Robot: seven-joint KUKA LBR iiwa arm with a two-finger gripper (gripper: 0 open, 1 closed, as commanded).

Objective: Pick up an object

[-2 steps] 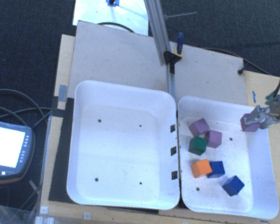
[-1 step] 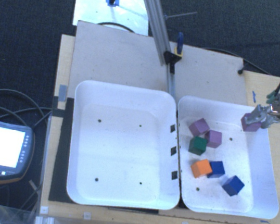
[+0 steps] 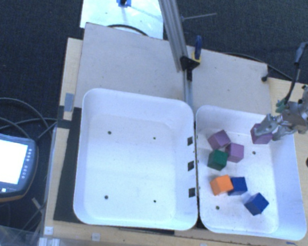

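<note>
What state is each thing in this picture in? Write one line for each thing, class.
end effector: above the right bin, shut on a purple block
purple block: held, lifted
right bin: holds six loose blocks
green block: lying, touching two purple ones
orange block: lying against a blue block
left bin: upright on the bench

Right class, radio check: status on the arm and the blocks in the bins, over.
End effector above right bin, shut on purple block, lifted. Five blocks left below: two purple, green, orange, two blue. Nothing blocking.
</note>
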